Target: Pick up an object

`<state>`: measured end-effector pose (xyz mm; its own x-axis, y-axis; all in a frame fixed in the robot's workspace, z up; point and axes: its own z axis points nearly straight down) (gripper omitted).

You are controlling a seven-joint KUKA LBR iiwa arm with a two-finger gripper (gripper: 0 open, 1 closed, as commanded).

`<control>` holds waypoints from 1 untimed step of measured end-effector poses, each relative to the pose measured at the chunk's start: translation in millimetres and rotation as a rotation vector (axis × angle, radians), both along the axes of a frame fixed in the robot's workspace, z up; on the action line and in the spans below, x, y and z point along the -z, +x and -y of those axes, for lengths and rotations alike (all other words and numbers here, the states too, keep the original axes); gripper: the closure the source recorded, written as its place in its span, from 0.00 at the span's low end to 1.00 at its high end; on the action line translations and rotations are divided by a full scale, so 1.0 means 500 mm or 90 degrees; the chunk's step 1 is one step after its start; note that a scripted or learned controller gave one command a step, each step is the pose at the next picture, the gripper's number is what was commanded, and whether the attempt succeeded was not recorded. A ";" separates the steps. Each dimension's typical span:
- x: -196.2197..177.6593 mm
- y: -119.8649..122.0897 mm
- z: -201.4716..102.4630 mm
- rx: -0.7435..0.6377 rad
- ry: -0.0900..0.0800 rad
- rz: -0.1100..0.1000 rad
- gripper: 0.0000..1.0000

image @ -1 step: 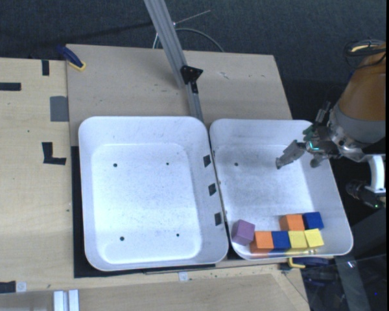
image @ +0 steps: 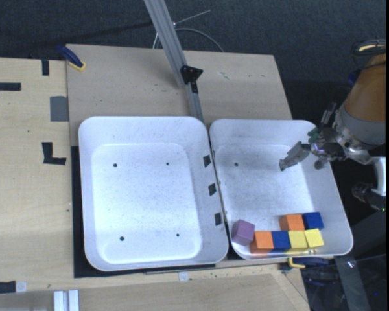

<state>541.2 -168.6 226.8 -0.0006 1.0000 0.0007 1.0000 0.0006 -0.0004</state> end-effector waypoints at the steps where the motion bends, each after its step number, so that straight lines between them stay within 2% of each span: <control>1: 0.153 0.009 -0.057 -0.001 0.001 -0.005 0.00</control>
